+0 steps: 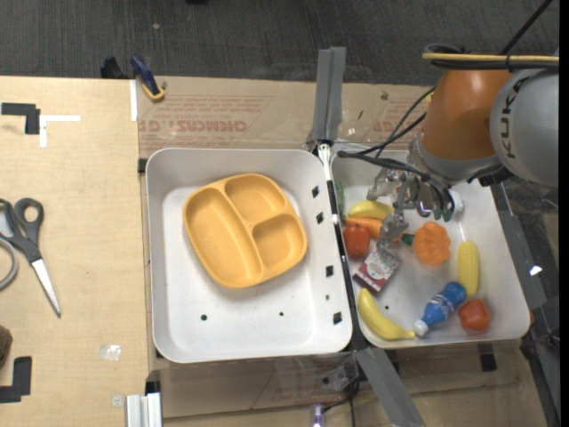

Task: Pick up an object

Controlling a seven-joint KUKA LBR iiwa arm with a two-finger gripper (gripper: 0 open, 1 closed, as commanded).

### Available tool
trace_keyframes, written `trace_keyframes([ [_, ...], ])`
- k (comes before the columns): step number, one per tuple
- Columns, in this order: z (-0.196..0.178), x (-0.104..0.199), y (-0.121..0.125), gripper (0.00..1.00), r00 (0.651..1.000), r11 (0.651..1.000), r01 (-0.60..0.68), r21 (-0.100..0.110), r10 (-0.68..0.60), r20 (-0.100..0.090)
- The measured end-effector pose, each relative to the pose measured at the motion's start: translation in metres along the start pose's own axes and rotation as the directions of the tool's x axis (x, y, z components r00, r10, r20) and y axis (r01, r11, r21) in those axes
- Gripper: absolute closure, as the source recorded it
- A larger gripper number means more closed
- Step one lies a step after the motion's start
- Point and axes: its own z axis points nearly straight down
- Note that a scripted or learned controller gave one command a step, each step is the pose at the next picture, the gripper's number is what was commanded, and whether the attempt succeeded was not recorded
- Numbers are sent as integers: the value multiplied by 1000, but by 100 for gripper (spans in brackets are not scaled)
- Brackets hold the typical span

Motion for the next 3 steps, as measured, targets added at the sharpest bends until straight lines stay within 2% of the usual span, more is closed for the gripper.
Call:
trace_keyframes([
  [1,3,15,-70,0,992,992,129,0,-129,-6],
  [2,3,4,-111,0,975,975,223,0,-223,-4],
  [3,4,29,-127,0,977,977,215,-2,-215,-6],
])
